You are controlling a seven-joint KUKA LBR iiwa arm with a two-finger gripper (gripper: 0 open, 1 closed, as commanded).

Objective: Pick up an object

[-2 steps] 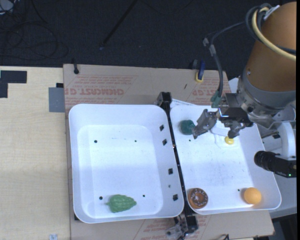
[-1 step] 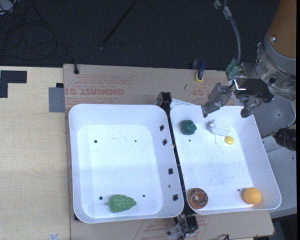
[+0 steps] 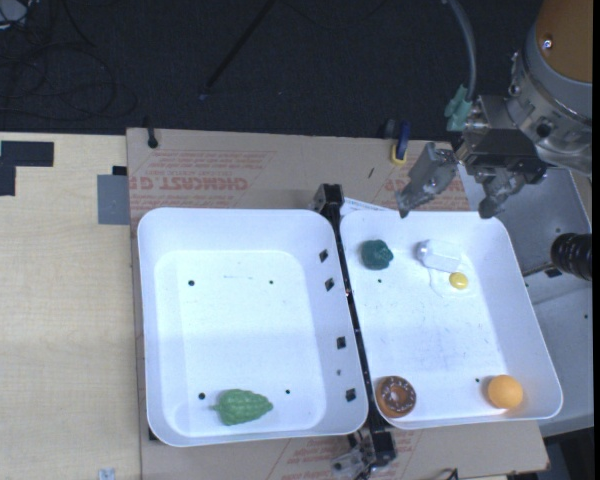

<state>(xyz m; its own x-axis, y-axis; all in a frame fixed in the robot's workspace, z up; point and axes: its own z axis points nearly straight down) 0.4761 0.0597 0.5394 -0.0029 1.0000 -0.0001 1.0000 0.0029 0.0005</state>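
Observation:
My gripper (image 3: 448,206) hangs open above the far edge of the right bin (image 3: 525,298), with nothing between its two spread fingers. Below it in that bin lie a dark teal lump (image 3: 377,255), a small clear bottle with a yellow cap (image 3: 441,258) and a fried-egg toy (image 3: 458,281). Near the bin's front edge sit a chocolate donut (image 3: 395,396) and an orange ball (image 3: 504,392). In the left bin (image 3: 155,298), a light green bumpy object (image 3: 243,406) rests at the front.
A black divider (image 3: 342,308) runs between the two bins. Both stand on a cardboard sheet (image 3: 240,173) on the pale wooden bench. A yellow and blue clip (image 3: 401,141) stands at the cardboard's far edge. Cables hang behind the arm.

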